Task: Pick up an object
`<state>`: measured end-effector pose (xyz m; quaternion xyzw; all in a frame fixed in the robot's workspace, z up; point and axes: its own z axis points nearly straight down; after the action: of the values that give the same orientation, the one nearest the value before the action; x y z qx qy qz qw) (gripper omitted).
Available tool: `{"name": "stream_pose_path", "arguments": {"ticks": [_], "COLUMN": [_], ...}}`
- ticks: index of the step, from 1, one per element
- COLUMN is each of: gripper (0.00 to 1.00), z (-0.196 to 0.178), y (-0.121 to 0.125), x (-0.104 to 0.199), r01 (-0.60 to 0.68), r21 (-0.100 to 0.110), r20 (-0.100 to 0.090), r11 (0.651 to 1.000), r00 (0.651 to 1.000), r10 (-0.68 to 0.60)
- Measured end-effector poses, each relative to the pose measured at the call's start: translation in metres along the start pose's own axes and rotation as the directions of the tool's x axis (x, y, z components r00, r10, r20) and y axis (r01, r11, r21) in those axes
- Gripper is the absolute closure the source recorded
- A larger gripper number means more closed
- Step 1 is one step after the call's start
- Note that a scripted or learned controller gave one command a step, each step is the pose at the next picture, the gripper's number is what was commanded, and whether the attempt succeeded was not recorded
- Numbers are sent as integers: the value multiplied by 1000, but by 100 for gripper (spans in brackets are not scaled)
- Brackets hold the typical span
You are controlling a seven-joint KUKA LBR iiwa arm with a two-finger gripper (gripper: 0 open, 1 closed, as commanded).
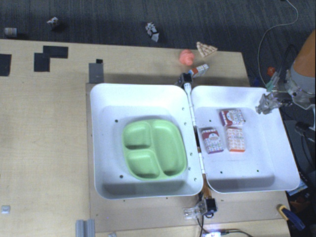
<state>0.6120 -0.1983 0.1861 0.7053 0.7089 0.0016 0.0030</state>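
Note:
Three small flat packets lie in the right bin (pixel 276 157): a red and white one (pixel 232 117) toward the back, a dark red one (pixel 212 140) on the left, and an orange and white one (pixel 235 139) beside it. My gripper (pixel 267 104) hangs over the bin's back right edge, right of the packets and apart from them. Nothing shows between its fingers. In the left bin (pixel 106 107) sits a green divided plate (pixel 153 149).
Behind the bins on the bench lie a pink ball (pixel 186 57), a wedge-shaped toy (pixel 206 49) and a small tube (pixel 199 70). Cables and clips sit at the front between the bins (pixel 202 210). Small bits of clutter lie on the dark floor beyond.

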Motion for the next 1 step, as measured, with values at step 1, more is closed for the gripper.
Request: {"name": "stream_pose_path", "arguments": {"ticks": [1], "gripper": [0], "z": [1], "y": [0], "x": [0], "r01": [0], "r21": [2], "r20": [-1], "r11": [1000], "r00": [1000], "r10": [0]}}
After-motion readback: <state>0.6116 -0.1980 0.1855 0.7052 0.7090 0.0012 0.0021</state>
